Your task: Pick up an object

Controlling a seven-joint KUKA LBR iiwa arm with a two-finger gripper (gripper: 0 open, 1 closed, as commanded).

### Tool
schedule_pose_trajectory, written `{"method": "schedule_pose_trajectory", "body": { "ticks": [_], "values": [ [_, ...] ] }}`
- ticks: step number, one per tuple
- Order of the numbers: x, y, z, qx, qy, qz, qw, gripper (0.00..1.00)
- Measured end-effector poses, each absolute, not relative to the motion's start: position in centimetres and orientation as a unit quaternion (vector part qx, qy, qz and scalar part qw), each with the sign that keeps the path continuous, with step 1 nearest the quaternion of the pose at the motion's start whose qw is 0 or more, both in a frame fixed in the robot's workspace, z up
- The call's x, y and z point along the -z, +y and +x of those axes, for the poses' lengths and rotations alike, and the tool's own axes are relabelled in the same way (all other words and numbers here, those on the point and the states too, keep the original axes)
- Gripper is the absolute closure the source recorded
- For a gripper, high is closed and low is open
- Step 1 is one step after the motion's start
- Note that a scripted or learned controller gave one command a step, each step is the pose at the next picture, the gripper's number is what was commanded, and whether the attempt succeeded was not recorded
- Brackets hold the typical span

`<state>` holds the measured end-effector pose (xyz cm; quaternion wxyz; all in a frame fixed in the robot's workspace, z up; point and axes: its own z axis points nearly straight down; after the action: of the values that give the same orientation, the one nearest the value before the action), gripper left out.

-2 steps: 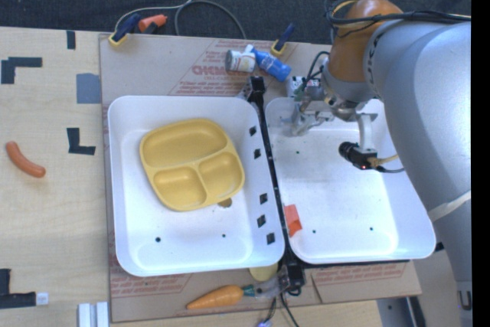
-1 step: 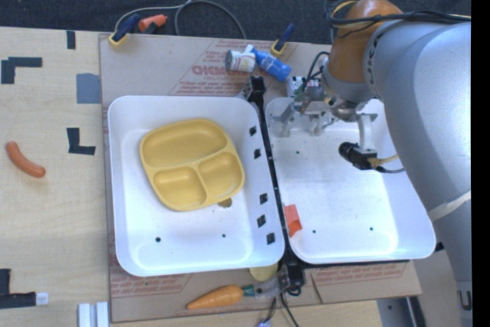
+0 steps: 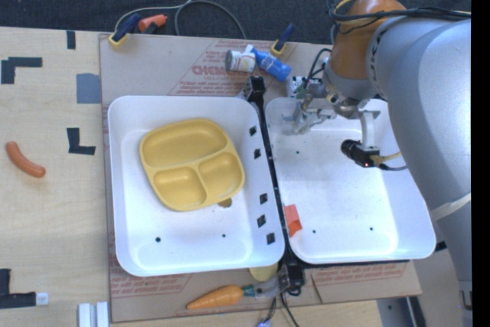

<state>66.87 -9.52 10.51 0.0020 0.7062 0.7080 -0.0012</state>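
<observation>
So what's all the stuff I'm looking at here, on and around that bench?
bins: 2, white, side by side; left bin, right bin
divided plate: 1, yellow, in the left bin
toy carrot: 1, orange, in front of the bins
sausage-shaped toy: 1, orange-red, far left on the bench
clamps: 2, one yellow and orange, one blue and yellow, at the board's back edge
blue and white object: 1, behind the bins
arm: 1, grey with an orange band, over the right bin
gripper: 1, at the right bin's back left corner
</observation>
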Motion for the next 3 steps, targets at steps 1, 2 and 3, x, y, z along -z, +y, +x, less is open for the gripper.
{"method": "schedule_pose_trajectory", "body": {
  "ticks": [1,2,3],
  "values": [
    [-10.46,-9.52,66.86,0.0016,0.708,0.706,0.002,0.0],
    [-11.45,-9.51,66.86,0.0017,0.708,0.706,0.002,1.0],
    [-11.4,-9.52,66.84,0.0021,0.708,0.706,0.002,0.0]
  ]
}}
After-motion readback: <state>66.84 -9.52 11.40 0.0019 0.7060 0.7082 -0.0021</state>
